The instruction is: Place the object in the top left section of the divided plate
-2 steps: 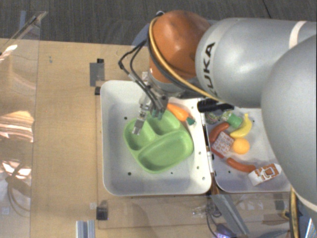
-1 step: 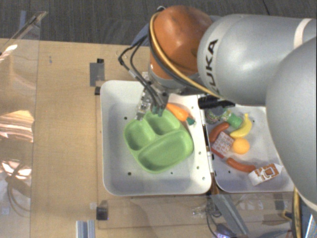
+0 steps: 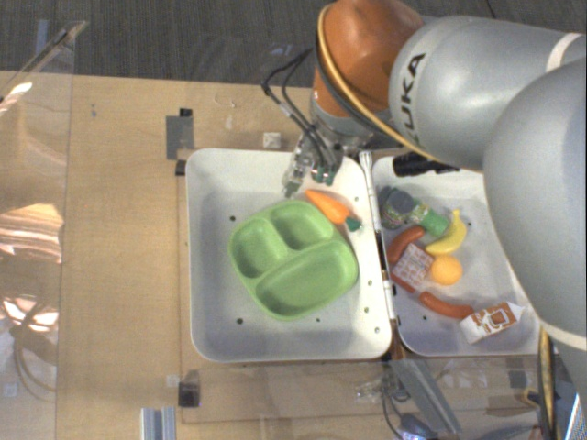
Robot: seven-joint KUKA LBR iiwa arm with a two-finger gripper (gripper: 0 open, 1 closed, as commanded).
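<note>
**Carrot beside the plate**

The gripper [image 3: 300, 178] hangs over the left bin [image 3: 206, 246]; whether it is apart or together, I cannot tell. Just right of it and below, the carrot [image 3: 330, 205] lies at the green plate's [image 3: 292, 259] upper right rim.

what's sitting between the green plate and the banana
In the camera view, the carrot lies at the green plate's upper right edge. Further toward the banana come the rims where the two bins meet, then a red sausage.

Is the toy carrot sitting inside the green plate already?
No. The carrot lies on the left bin at the green plate's upper right rim, not in a section.
</note>
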